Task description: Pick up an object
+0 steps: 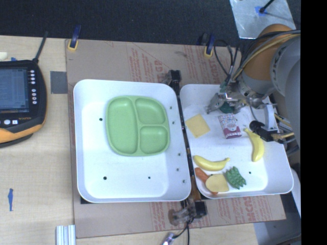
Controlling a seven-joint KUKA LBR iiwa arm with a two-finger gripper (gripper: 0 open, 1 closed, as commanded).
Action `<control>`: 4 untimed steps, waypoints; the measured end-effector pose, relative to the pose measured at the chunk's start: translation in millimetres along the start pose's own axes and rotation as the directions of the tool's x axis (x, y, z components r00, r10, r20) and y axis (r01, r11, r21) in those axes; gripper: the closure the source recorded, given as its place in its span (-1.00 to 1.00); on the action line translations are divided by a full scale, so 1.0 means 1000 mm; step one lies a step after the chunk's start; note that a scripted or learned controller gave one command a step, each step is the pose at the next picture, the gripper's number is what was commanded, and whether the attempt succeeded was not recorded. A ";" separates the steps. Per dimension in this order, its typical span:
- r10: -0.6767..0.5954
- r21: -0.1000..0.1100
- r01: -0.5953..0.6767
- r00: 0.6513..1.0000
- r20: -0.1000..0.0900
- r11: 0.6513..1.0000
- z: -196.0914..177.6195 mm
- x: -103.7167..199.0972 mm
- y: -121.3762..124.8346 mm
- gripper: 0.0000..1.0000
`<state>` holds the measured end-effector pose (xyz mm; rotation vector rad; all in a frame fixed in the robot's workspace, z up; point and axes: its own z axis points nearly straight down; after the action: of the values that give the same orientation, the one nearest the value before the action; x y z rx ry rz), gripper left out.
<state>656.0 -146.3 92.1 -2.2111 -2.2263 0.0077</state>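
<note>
Over the right bin [276, 185], arm reaching in, hand [223, 103] low

A light wooden bench top [30, 172] carries a brown cardboard sheet [127, 60] held by 2 clamps [74, 39] at its far edge. A teach pendant [18, 101] with a dark screen rests at the left. Dark carpet [127, 6] covers the floor beyond the bench.
</note>
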 end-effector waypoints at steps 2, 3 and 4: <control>0.001 -0.001 -0.001 1.000 0.000 1.000 0.000 0.006 0.000 -1.00; 0.004 -0.005 -0.004 1.000 0.000 1.000 0.000 -0.030 0.000 -1.00; 0.001 0.000 -0.001 1.000 0.000 1.000 0.000 0.017 0.000 -1.00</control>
<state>656.1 -129.5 91.8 -2.2118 -2.2253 0.0070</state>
